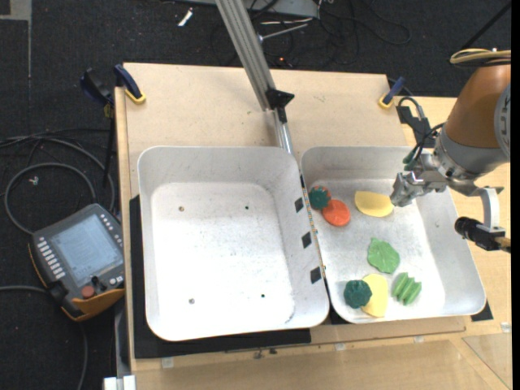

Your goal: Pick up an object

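The right bin holds several small toys. A yellow flat piece lies near the bin's upper middle, with an orange-red round piece and a small dark green piece to its left. Lower down are a light green leaf-shaped piece, a ridged green piece, a dark green lump and a yellow piece beside it. My gripper hangs over the right bin, just right of the yellow flat piece and close to its edge. Nothing shows between the fingers.
The left bin sits beside the right one, sharing a raised middle wall. A slanted metal pole crosses the back of the bench. Clamps sit at the bench's back corners. A teach pendant lies on the floor at left.
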Robot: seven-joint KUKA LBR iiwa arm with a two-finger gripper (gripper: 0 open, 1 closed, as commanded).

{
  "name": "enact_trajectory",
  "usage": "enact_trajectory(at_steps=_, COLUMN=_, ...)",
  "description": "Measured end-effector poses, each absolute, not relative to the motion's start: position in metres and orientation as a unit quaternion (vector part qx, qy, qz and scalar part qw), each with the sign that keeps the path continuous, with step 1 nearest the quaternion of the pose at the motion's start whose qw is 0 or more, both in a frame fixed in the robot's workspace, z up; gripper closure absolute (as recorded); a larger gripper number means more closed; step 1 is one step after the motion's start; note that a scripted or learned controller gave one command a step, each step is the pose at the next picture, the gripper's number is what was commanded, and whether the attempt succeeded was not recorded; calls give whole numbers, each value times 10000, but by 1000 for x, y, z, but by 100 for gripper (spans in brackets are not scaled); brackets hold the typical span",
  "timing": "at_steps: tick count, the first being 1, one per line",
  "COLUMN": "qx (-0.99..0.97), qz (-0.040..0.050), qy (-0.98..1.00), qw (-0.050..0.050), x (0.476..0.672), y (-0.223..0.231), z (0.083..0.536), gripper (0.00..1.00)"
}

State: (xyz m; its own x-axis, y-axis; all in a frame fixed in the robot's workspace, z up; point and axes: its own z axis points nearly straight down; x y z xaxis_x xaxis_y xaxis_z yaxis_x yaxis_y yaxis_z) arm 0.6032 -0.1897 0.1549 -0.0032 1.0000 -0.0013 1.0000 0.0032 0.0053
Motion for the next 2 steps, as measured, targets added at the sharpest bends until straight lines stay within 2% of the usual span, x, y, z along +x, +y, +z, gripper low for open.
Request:
enact_trajectory(at_steps=1, qx=7071, qz=14, qy=7071, qw=34, x=602, y=-199, z=206, gripper=100)
enact_trajectory(at_steps=2, qx=7054, qz=20, qy=7088, qw=37, x=611, y=-191, z=258, gripper=100)
